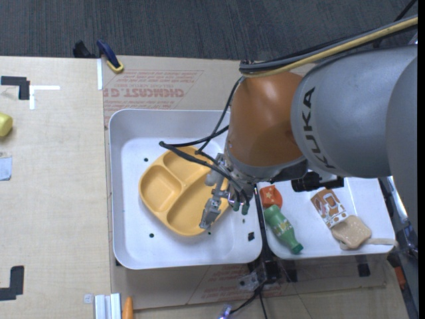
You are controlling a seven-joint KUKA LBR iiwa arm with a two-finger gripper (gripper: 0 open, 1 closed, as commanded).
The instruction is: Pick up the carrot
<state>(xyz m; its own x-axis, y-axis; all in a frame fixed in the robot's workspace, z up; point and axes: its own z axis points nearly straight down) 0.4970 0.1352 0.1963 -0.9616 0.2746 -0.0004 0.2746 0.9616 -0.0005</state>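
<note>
My gripper [223,210] hangs low over the right side of a yellow divided plate [166,188] in the left bin [126,198]. The big grey and orange wrist [272,128] hides much of what lies under it. A small red-orange item [270,195] lies at the left edge of the right bin [372,248], just right of the gripper and partly under the arm. I cannot tell whether this item is the carrot. Nothing can be made out between the gripper's tips.
In the right bin lie a green bottle [283,228], a printed packet [329,208] and a tan bread-like piece [351,232]. The wall between the two bins runs just right of the gripper. A yellow object [4,125] sits on the bench at far left.
</note>
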